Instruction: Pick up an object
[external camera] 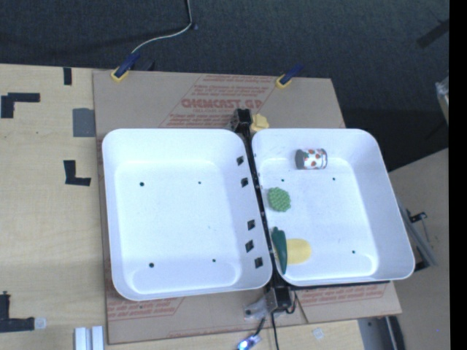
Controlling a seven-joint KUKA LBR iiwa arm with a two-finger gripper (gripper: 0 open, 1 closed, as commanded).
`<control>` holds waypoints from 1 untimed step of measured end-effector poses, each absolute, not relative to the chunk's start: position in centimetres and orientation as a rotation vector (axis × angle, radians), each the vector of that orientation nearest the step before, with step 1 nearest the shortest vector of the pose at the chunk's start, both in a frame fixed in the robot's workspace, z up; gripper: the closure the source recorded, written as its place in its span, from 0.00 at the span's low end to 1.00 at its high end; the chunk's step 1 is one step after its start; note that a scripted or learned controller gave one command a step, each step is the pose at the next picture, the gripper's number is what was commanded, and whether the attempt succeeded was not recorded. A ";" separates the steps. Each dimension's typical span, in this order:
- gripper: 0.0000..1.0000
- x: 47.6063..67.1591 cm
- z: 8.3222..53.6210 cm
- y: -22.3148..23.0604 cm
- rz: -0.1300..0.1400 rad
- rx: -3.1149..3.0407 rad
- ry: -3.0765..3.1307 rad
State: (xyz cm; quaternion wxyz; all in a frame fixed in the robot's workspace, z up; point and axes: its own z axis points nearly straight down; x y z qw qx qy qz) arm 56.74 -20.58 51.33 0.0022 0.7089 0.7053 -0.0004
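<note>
The right bin (365, 195) carries all the candidates. A small can (311, 159) lies on its side at about twelve o'clock of that bin's floor; it looks stiff, light and apt to roll, so I would judge a grip across its round body, square to its length, the safest. A green ball (279, 199) sits at nine o'clock, just beside the wall shared with the left bin (175, 210); its nubbly look suggests something soft and easy to pinch, though the wall crowds one side. At seven o'clock a yellow piece (298, 251) touches a dark green tool (278, 248) that lies along the same wall; both seem light, and the tool is thin and awkward.

Of the hand's state I cannot tell.

The bins rest on a cardboard sheet (219, 100) over the wooden surface (44, 217).
</note>
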 end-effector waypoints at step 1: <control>1.00 52.6 48.8 -22.5 -0.002 2.225 2.221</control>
